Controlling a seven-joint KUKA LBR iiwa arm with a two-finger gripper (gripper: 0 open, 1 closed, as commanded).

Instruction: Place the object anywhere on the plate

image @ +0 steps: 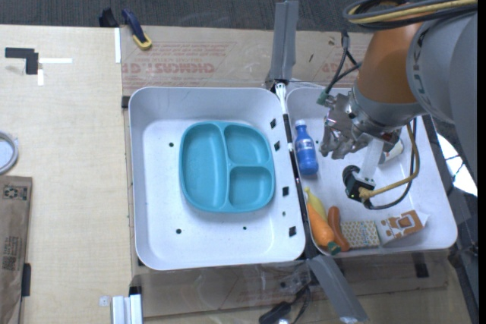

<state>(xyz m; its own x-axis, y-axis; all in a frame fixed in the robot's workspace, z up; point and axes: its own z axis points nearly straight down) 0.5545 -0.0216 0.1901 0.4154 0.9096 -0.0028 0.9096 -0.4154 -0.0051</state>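
On the far left of the counter [61, 110] lies part of a tape roll [6, 154] at the edge, with a brown packet [15, 239] below it and a black L-shaped piece [23, 57] near the top. A blue and yellow clamp [135, 29] sits at the counter's back edge. Next comes the left bin [148, 186], and in its middle lies the plate [227, 165], a teal tray with three compartments, one long at the left and two smaller at the right; nothing lies on it. A grey post [285, 42] stands behind the seam where the two bins meet. The right bin [437, 186] holds the loose things: a blue bottle [305, 149] with a white cap lies near its left wall, lengthwise front to back; below it, in the front left corner, a carrot [320, 225] lies beside a small red-brown piece [338, 230], touching or nearly so. Just right of them lies a tan mesh-patterned pad [360, 233], and then a small printed carton [400, 225] near the front wall. The hand [339, 144] hangs over the right bin, just right of the bottle and apart from it; whether it is wide or narrow I cannot tell, and nothing shows between its parts. Above it the arm [440, 64], with its orange band, comes in from the right, cables looping beneath the wrist.
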